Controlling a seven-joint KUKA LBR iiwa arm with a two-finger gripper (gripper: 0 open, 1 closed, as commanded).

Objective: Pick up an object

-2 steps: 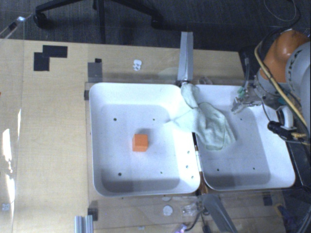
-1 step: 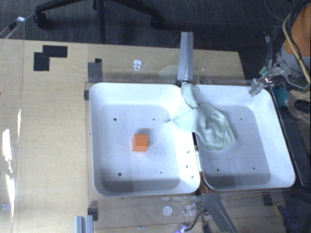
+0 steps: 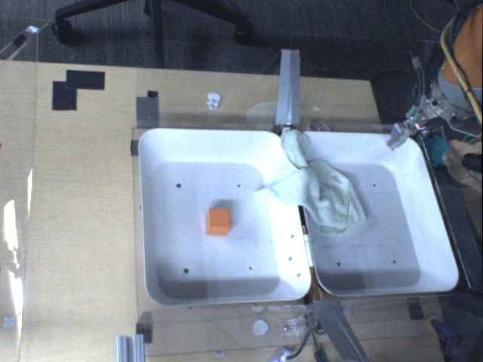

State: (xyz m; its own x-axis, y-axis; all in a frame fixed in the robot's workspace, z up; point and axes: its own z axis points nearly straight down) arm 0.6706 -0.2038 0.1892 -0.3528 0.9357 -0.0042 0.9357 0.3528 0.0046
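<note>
I see the claw [image 3: 398,136] at the right bin's [image 3: 423,277] far corner; I cannot tell its state. The cube [image 3: 218,221] lies well left, in the left bin [image 3: 162,277]; the cloth [image 3: 328,194] lies between. I judge the isolated cube easiest: descend vertically, straddling flat faces.

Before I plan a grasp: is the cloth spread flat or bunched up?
Bunched up. The pale cloth lies crumpled in folds in the right bin, one twisted end draped over the divider toward the left bin.

Robotics lab — bench [image 3: 75,202], twin white bins [image 3: 151,202], office chair base [image 3: 155,6], cables [image 3: 434,10].
</note>
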